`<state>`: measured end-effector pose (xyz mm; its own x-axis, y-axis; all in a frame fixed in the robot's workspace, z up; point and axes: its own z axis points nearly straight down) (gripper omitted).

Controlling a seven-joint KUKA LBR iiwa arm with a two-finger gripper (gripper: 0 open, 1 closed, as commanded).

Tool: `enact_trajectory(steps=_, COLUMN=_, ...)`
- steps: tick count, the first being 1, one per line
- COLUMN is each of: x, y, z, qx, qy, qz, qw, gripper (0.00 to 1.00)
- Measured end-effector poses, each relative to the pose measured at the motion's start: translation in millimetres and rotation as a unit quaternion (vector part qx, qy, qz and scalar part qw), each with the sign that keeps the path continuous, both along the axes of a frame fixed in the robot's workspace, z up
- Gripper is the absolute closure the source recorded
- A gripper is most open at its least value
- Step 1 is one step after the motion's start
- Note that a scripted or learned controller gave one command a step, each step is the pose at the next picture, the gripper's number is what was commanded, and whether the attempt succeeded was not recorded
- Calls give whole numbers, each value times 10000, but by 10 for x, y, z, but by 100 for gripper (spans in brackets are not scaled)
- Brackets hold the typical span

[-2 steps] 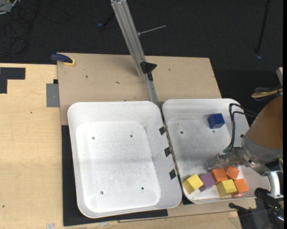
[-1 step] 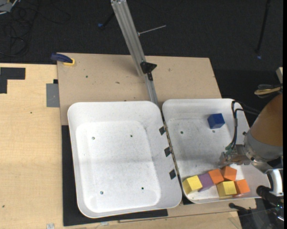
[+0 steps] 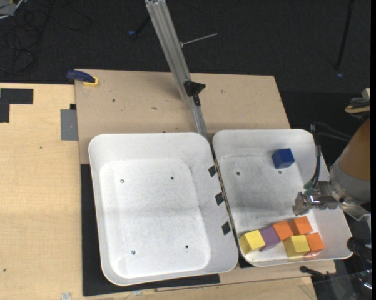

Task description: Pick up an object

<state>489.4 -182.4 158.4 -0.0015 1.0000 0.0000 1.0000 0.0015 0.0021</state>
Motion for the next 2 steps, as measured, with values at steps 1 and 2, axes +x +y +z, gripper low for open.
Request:
enact_trajectory(steps=1, x=0, y=32, z=623, qx=-5, qy=-12, qz=3, qw=10000, gripper=100)
enact_trajectory(steps=2, x=12, y=22, z=1151, qx=-7, qy=-9, qz=3, qw=10000, gripper=100)
